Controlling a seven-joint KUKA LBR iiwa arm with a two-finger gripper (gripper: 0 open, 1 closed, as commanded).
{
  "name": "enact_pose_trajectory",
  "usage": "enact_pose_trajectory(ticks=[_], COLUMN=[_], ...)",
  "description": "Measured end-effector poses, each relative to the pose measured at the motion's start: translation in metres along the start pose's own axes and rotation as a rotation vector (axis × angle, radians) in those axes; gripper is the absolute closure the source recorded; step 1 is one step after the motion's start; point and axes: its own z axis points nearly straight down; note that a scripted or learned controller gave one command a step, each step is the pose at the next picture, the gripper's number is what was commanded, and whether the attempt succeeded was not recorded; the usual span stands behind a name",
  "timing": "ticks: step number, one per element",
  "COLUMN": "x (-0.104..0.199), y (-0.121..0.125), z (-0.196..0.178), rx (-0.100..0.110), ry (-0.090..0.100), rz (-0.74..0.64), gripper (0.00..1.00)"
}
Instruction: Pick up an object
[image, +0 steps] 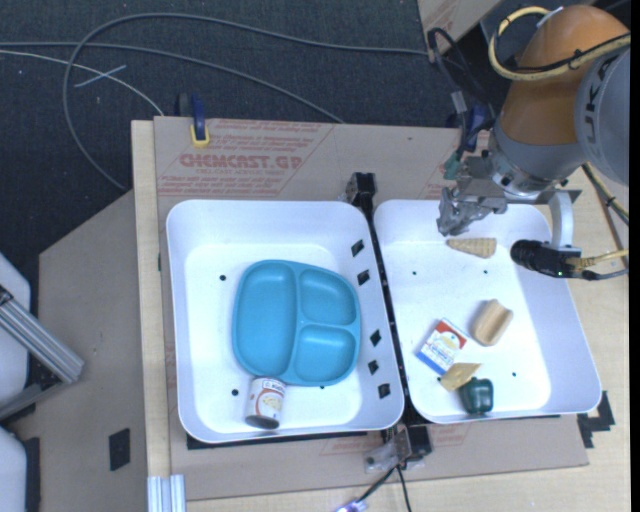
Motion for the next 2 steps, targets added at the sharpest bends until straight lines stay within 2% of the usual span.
enact_pose_trajectory(ticks=[1,2], x=[0.055,0.111], y=[-0.011,-0.027], z=[-0.008,0.006], rx=[0.000,0.002], ry=[0.000,0.000], rz=[0.001,-0.001], gripper=[1.00,1.00])
